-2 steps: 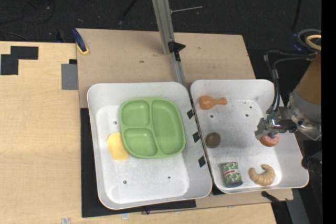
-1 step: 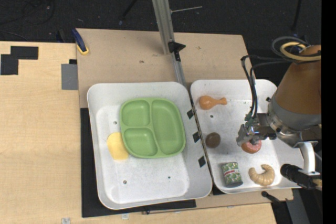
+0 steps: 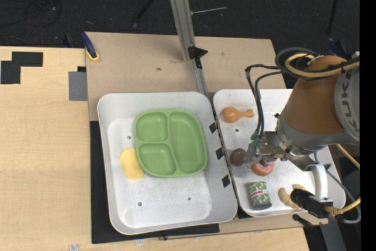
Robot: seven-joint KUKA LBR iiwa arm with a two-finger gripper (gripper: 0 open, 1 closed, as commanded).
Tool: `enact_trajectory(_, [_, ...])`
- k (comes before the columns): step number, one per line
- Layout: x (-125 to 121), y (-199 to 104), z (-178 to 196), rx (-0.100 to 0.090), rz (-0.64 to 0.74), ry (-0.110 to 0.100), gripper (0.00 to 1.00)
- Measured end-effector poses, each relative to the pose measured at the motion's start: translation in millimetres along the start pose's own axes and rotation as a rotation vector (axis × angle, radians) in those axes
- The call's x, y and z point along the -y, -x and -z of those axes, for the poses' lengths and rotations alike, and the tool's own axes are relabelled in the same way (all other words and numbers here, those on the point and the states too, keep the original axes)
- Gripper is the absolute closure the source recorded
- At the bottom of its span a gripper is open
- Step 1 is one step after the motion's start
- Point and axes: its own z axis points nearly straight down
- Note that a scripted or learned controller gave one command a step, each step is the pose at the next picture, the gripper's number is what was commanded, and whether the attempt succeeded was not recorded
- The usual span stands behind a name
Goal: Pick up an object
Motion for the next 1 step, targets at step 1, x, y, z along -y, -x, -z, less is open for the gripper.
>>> enact_trajectory(1, [1.8, -48.3, 13.3, 0.0, 0.001, 0.003, 1.0])
